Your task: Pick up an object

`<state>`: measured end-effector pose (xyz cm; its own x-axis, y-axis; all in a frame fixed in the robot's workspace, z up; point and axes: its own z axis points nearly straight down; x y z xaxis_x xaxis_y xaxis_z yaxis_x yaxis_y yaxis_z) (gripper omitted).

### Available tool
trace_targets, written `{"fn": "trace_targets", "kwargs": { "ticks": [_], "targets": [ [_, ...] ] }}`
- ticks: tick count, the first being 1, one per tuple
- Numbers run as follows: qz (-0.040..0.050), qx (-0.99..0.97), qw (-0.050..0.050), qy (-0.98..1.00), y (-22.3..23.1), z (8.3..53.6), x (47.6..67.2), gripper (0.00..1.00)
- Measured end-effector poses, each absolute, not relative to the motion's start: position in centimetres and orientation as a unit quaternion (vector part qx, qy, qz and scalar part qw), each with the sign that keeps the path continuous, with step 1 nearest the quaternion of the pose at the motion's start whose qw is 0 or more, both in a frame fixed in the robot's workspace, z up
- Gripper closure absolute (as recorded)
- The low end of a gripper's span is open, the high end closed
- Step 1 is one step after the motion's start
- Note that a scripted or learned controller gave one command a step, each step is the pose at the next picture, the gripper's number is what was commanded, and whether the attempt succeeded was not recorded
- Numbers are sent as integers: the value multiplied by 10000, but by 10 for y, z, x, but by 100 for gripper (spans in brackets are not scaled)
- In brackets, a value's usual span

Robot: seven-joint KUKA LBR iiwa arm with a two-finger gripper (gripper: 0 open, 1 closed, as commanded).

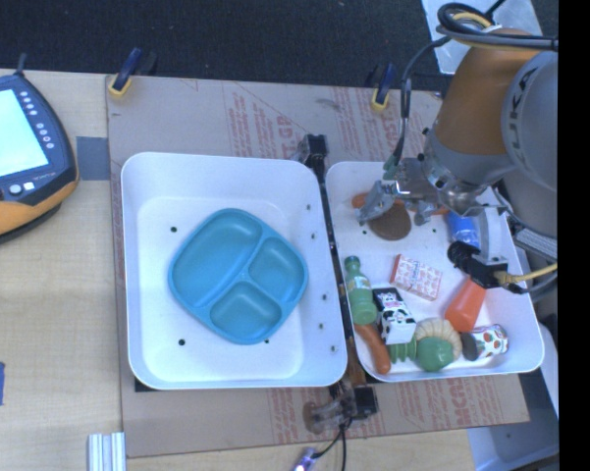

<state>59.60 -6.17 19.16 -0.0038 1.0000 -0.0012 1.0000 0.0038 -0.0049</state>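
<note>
My gripper (400, 204) hangs low over the back left of the right bin (528, 359), its fingers apart and nothing between them. Just in front of it, partly under it, lies a brown round thing (391, 226). A small orange piece (358, 201) sits to its left. Further forward lie a pink patterned packet (416, 277), an orange block (465, 305), a green bottle (357, 294), a black-and-white carton (397, 315), a carrot (371, 346), a green vegetable (435, 355) and a white and red can (486, 342). A blue thing (463, 230) shows beside the wrist.
The left bin (137, 263) holds a blue divided plate (238, 275). A tablet with an orange case (10, 160) lies on the bench at the far left. Clamps sit along the cardboard's back edge.
</note>
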Motion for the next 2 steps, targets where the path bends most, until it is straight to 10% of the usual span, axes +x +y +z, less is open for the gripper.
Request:
{"fn": "trace_targets", "kwargs": {
  "ticks": [1,2],
  "targets": [
    [24,-7057,16,-7085,-101,91,609,0],
    [31,-7053,18,-7089,-102,102,609,100]
  ]
}}
